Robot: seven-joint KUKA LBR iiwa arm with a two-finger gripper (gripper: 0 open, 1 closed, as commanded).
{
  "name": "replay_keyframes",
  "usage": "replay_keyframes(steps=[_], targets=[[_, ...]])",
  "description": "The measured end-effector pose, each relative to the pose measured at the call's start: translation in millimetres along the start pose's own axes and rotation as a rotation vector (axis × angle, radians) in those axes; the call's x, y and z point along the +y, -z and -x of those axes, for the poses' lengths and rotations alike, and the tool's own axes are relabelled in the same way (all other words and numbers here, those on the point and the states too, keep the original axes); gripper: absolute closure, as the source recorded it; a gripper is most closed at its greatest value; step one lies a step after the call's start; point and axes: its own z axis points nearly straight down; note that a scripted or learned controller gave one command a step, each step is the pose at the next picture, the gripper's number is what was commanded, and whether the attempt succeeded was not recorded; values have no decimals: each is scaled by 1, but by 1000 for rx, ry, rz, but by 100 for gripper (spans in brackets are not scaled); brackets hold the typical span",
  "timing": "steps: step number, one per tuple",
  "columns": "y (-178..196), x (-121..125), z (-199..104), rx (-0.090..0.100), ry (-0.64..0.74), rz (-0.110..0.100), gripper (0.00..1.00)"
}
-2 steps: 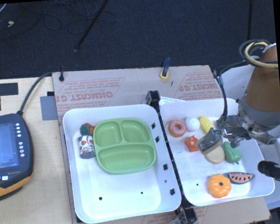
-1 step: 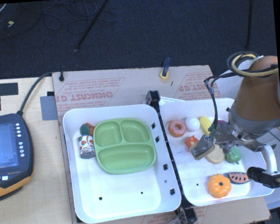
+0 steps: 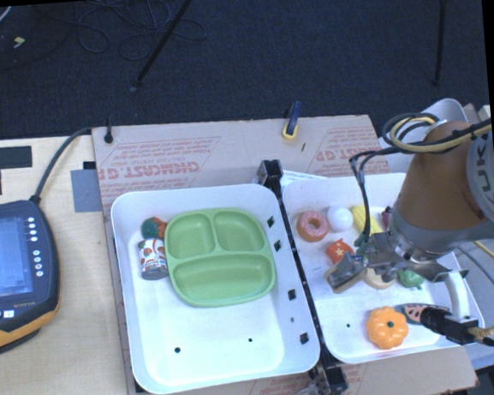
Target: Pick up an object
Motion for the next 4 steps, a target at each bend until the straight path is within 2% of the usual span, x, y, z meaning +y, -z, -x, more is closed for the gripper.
replay_keyframes(steps=[1,2,3,4], targets=[[-46,6,-1,0,0,0,0],[-85,8,-2,0,-1,11,0],[-74,7,-1,3,-9,8,100],[-15,15,2,-2,0,10,100]])
